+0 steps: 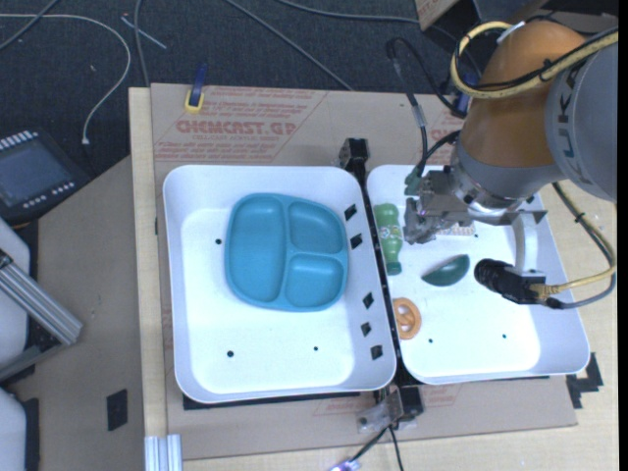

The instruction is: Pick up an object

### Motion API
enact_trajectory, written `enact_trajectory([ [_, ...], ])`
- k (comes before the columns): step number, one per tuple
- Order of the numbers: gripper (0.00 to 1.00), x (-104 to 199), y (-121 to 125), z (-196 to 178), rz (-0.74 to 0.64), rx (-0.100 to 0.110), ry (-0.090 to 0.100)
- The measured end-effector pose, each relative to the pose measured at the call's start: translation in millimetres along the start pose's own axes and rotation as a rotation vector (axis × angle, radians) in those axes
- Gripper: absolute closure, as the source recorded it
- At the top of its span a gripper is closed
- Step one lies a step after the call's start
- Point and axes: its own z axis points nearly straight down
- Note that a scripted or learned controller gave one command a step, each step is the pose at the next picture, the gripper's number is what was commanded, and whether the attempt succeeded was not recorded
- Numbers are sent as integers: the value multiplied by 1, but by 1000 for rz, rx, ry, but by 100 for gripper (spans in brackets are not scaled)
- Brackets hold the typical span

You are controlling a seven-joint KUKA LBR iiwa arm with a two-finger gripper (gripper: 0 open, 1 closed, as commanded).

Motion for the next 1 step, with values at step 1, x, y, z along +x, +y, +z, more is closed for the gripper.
enact_trajectory([
  [1,100,50,-10,-4,0,3,1],
])
